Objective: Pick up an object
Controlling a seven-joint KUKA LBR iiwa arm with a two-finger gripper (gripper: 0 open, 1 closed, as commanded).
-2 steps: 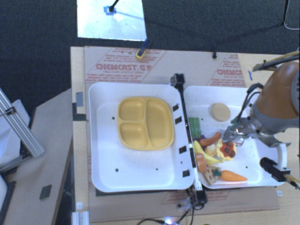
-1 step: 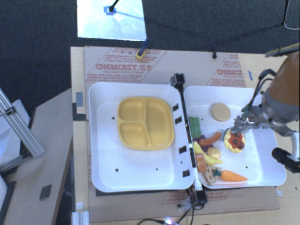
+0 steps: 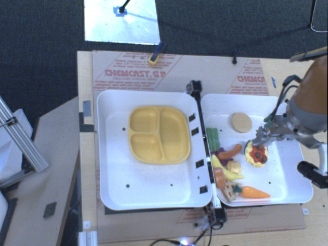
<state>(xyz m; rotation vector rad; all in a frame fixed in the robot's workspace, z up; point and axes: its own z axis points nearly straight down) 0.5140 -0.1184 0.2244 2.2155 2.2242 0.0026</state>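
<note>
The right bin (image 3: 287,188) holds several toy foods. A tan round biscuit (image 3: 241,122) lies near its back. A yellow piece with red topping (image 3: 257,156) sits mid-bin. Along the bin's left wall lie a green piece (image 3: 212,136), a reddish sausage (image 3: 231,150), a yellow banana (image 3: 225,171) and an orange carrot (image 3: 254,192). My gripper (image 3: 259,137) hangs low over the right bin, right at the back edge of the yellow and red piece. Whether it touches that piece cannot be made out.
A yellow divided plate (image 3: 159,135) lies in the left bin (image 3: 113,188). A black divider (image 3: 201,137) runs between the bins. The grey arm with its orange band (image 3: 312,94) comes in from the right over the right bin's far side.
</note>
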